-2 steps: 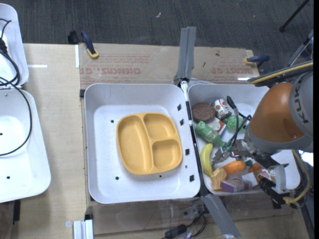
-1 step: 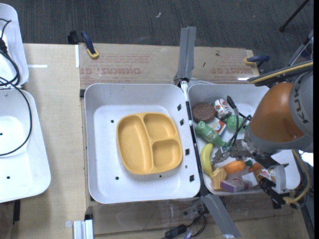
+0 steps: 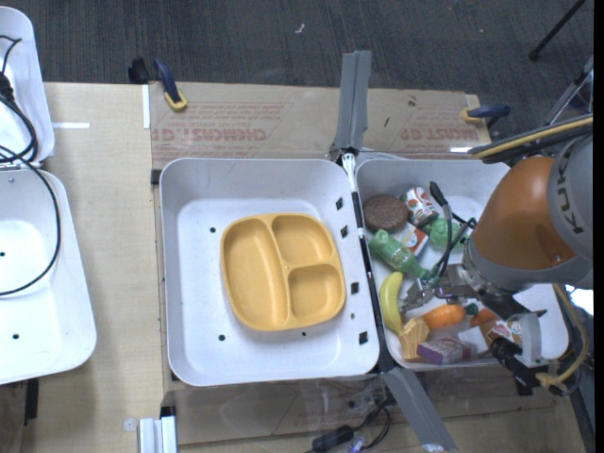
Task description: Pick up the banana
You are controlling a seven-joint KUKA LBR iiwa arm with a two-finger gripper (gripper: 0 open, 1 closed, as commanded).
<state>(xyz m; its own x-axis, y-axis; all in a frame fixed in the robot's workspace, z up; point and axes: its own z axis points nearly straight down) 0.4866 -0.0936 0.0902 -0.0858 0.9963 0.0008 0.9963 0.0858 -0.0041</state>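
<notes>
banana (image 3: 391, 299) yellow | tray (image 3: 282, 272) yellow-orange | bins (image 3: 179, 253) white | bottle (image 3: 397, 254) green | carrot (image 3: 444, 316) orange

- The grey arm (image 3: 557, 206) enters from the right, its orange band over the right bin's (image 3: 373, 173) right edge.
- The gripper (image 3: 423, 295) reaches low towards that bin's left side.

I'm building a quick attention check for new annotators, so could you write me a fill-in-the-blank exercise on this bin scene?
1. The yellow divided plate lies in the ____ bin of the camera view.
2. The banana lies in the right bin, along its ____ wall.
3. The plate has ____ compartments.
4. The arm's band above the wrist is coloured ____.

Missing words: left; left; three; orange
</notes>
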